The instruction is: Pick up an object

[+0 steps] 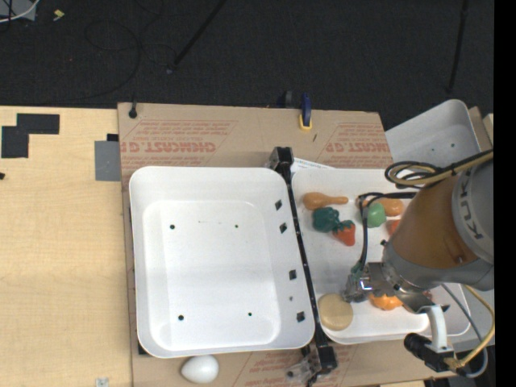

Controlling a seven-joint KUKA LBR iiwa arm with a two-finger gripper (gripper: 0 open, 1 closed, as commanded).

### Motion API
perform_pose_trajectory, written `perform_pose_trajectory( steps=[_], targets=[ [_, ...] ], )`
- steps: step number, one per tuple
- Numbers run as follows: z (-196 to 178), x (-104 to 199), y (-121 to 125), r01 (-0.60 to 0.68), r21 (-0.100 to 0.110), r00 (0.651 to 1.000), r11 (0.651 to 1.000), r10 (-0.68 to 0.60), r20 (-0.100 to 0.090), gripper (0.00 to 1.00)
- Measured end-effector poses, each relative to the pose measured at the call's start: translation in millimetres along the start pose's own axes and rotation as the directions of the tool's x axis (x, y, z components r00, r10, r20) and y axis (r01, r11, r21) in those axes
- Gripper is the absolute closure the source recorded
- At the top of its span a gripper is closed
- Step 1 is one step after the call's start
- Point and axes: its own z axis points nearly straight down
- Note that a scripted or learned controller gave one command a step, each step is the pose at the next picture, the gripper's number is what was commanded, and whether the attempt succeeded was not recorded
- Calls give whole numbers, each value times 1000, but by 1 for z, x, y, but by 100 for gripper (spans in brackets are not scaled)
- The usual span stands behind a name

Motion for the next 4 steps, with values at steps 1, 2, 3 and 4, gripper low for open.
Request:
perform_pose_trajectory(
  steps=[1,2,3,4],
  targets=[
    [-310,-36,1,-1,-24,1000,1000,1,9,100],
    [-126,25,-1,0,10,1000,1000,0,-1,100],
    [-99,90,5,5,1,1000,1000,-5,0,100],
    [-5,0,14,-8,1,1000,1000,8,5,100]
  ],
)
